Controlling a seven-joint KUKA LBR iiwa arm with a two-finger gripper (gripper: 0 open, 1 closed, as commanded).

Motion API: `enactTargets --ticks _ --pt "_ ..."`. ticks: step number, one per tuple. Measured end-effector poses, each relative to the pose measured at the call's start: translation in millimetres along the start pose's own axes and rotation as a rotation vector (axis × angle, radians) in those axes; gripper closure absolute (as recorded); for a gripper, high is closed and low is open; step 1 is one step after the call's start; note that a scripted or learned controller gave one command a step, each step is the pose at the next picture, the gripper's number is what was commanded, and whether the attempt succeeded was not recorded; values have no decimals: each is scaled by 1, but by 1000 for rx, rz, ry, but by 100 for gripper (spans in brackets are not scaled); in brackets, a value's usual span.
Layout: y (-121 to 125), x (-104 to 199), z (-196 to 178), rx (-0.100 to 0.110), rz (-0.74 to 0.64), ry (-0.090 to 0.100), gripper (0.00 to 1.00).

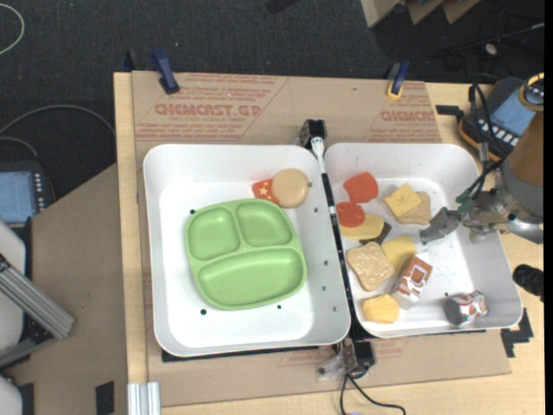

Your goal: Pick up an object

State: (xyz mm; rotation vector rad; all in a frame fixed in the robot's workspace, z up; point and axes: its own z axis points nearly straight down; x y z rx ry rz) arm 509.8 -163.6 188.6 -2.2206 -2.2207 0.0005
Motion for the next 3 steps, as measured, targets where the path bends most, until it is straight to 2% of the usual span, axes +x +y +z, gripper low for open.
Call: enactTargets --ticks 1,2,3 --pt "-1 21 103 8 -1 4 0" --pt "1 19 87 -4 2 -2 100" --pt "36 98 -1 -11 -9 0 100"
